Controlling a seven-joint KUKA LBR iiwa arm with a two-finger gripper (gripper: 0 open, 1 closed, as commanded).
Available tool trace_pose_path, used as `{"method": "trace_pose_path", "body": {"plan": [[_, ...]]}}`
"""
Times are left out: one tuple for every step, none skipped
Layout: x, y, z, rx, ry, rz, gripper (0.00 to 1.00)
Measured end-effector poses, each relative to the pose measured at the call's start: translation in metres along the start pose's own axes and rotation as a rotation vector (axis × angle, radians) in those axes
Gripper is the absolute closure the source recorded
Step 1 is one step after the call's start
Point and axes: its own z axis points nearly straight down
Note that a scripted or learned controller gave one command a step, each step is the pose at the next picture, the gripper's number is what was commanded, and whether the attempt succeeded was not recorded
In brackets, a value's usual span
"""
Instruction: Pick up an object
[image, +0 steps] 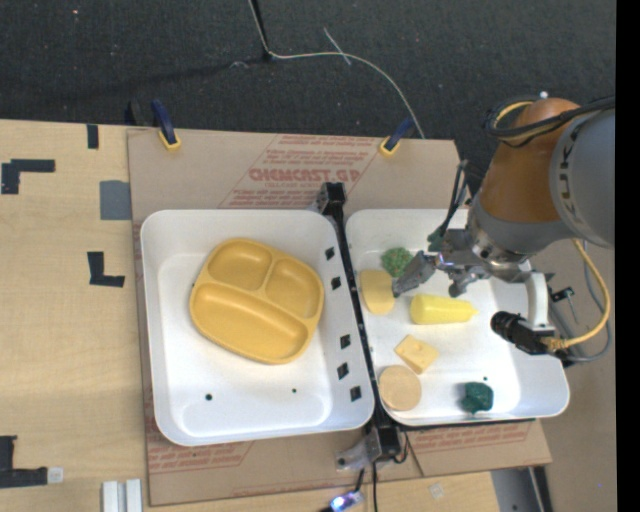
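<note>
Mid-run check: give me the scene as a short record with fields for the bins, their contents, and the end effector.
left bin: holds a yellow tray with compartments
right bin: holds six small items
items: green piece, pale oval, yellow wedge, tan block, tan disc, teal piece
end effector: over the right bin, above the yellow wedge, beside the green piece
held: nothing seen between its fingers

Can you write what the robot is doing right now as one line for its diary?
gripper: open, over right bin | nearest: yellow wedge, green piece | held: nothing
</note>
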Motion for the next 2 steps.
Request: {"method": "trace_pose_path", "body": {"plan": [[0.0, 0.003, -0.008, -0.014, -0.001, -0.003, 0.0], [-0.002, 0.005, 0.056, -0.009, -0.002, -0.003, 0.0]]}}
